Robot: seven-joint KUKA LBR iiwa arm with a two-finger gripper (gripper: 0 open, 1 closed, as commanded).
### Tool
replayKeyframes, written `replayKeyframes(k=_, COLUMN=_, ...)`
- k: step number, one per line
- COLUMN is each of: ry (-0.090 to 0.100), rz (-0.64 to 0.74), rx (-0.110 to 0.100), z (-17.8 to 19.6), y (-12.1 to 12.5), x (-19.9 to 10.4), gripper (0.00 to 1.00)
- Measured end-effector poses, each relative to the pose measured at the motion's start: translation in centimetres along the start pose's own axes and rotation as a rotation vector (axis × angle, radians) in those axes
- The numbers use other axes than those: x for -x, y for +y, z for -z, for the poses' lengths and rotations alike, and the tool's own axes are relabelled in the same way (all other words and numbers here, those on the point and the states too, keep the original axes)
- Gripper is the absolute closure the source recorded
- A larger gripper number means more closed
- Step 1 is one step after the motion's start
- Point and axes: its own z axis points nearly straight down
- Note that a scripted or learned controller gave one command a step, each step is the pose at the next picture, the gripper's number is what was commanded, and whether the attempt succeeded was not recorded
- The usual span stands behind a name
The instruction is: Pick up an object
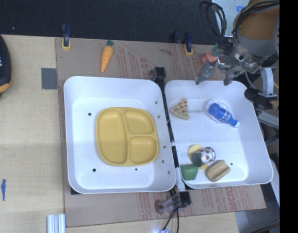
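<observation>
Nothing sits between the spread fingers of the gripper [214,78] above the right bin [253,154], so descending onto the blue bottle [221,114] seems next.

The brown cardboard [139,57] under the two bins has red printing on it. The red marks run in slanted rows near the top edge and again along the bottom right, but the letters are too small and faint to read. A dark device [0,62] at the left edge of the counter has rows of little buttons, and nothing on them can be made out. The blue bottle [221,113] shows no label that can be read.
</observation>
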Motion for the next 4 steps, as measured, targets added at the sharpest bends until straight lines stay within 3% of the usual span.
replayKeyframes(k=1, ry=-0.003, rz=-0.007, rx=-0.009, z=-9.4, y=-0.8, x=8.0, gripper=0.00)
replayKeyframes(k=2, ry=0.001, rz=-0.002, rx=-0.009, z=-17.4, y=-2.0, x=10.6, gripper=0.00)
replayKeyframes(k=3, ry=-0.004, rz=-0.001, rx=0.013, z=-6.4, y=1.1, x=11.8, gripper=0.00)
replayKeyframes(k=4, ry=0.003, rz=-0.001, rx=-0.011, z=-17.5, y=-4.8, x=11.5, gripper=0.00)
